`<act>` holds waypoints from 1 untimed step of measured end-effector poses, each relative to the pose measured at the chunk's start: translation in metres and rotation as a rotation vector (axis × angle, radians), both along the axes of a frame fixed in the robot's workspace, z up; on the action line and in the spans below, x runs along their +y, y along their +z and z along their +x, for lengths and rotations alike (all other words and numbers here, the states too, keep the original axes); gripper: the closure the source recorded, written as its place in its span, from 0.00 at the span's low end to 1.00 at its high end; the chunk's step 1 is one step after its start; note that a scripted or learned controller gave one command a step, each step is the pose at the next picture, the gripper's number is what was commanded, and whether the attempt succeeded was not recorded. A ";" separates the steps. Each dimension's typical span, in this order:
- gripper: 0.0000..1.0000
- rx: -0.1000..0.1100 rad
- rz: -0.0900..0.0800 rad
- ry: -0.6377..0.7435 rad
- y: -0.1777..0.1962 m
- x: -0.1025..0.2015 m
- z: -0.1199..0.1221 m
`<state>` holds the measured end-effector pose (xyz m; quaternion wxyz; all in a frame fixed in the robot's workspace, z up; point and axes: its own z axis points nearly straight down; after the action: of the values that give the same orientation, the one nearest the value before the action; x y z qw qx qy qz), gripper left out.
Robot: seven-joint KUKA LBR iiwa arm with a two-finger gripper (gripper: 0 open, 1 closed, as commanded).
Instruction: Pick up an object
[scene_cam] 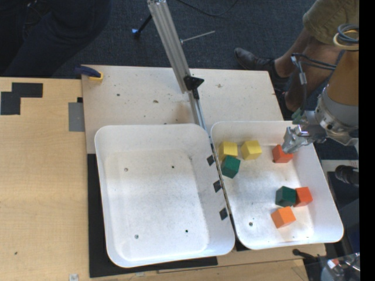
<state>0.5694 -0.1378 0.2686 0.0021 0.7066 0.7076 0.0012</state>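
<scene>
My gripper [291, 140] hangs over the far right part of the right bin [328, 230], its tip just above and touching the top edge of a red block [280, 155]. The same bin holds two yellow blocks [229, 150] [252, 150] at its far left, with a green block [231, 167] just in front of them. Nearer the front right lie a dark green block [286, 196], a red-orange block [303, 196] against it, and an orange block [283, 216].
The left bin [111, 157] sits beside the right one, joined by black clips [217, 186]. An aluminium pole [173, 40] slants up from the bench behind the bins. A small blue and yellow object [91, 72] lies at the bench's far left corner.
</scene>
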 end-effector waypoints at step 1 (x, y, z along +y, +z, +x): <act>1.00 0.009 0.004 0.002 -0.008 0.056 -0.021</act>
<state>0.5482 -0.0817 0.2609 -0.0024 0.7059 0.7083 -0.0006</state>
